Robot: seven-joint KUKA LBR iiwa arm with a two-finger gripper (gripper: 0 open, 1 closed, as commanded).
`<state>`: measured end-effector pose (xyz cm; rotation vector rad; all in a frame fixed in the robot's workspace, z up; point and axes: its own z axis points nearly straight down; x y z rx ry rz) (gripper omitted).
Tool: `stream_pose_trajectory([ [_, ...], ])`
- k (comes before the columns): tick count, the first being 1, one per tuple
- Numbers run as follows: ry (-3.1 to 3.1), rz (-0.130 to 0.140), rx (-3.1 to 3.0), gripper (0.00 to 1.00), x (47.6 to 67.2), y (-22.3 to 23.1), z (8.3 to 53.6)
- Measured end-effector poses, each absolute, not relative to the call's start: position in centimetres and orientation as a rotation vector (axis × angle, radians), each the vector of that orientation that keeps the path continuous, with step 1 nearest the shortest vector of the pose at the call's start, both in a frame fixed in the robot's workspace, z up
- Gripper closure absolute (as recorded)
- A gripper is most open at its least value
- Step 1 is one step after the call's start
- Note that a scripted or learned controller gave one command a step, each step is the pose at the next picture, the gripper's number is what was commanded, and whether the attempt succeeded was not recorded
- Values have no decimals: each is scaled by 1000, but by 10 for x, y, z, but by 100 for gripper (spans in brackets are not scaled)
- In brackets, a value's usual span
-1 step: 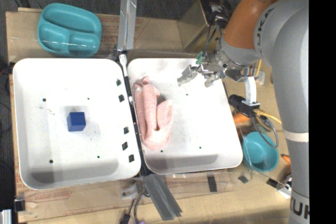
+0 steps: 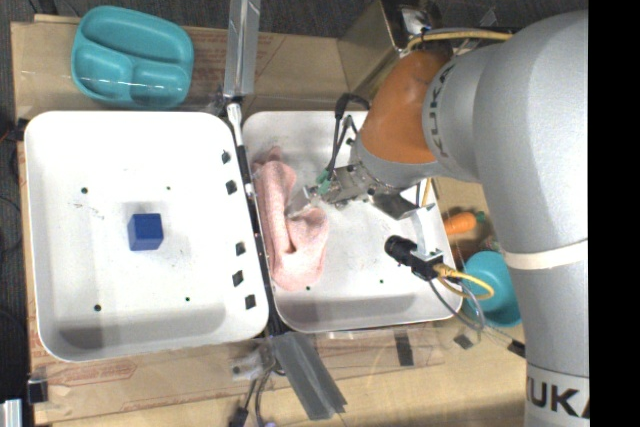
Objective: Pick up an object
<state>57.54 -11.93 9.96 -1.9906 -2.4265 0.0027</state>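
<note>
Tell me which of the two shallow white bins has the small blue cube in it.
The left white bin holds the small blue cube. The right white bin holds a crumpled pink cloth, where the gripper is.

Bright, even overhead light washes out the two shallow white plastic bins point(image 2: 60, 245); soft shadows pool along their near walls. Focus is slightly soft throughout.

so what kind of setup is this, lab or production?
Likely a robotics lab grasping rig, not production. A KUKA arm reaches over two white bins on a cardboard-covered bench, with test objects: a blue cube and a pink cloth.
</note>
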Motion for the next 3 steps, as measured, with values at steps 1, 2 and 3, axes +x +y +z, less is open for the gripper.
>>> stream_pose_trajectory([
  [1,-2504,2,-1893,0,553,-106,91],
  [2,-2513,2,-1886,100,555,-105,102],
  [3,-2380,0,-2051,100,590,-37,193],
])
